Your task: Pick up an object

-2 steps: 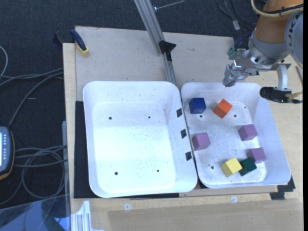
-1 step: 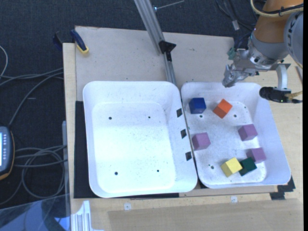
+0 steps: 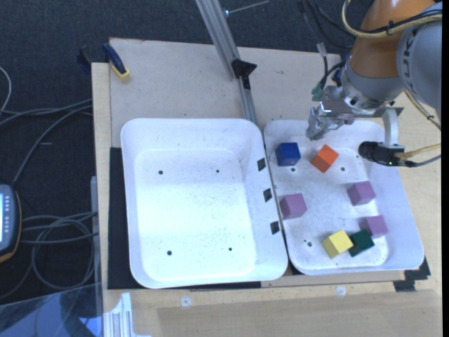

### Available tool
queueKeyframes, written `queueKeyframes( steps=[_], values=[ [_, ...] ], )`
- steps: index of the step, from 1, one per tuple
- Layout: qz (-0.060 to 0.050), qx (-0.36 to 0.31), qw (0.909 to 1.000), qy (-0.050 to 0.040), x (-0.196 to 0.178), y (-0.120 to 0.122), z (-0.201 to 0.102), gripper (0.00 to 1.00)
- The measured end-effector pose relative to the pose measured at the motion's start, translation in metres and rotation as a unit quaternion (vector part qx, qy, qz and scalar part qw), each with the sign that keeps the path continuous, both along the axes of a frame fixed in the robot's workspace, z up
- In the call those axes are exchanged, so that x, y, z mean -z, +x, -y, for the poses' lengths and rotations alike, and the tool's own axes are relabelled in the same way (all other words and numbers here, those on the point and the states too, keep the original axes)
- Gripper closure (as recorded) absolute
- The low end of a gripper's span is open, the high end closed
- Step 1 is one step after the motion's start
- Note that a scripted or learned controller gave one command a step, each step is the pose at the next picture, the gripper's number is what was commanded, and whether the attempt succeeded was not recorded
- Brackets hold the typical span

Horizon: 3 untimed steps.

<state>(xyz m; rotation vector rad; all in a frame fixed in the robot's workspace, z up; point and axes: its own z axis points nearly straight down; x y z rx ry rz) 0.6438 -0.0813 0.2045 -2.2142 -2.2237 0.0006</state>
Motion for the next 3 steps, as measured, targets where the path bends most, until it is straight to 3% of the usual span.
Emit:
queueKeyframes(
  steps=[3],
  values=[
    [0.0,-0.001,1.0,0.0005,-0.025,-0.069,-0.138,1.0]
  ],
)
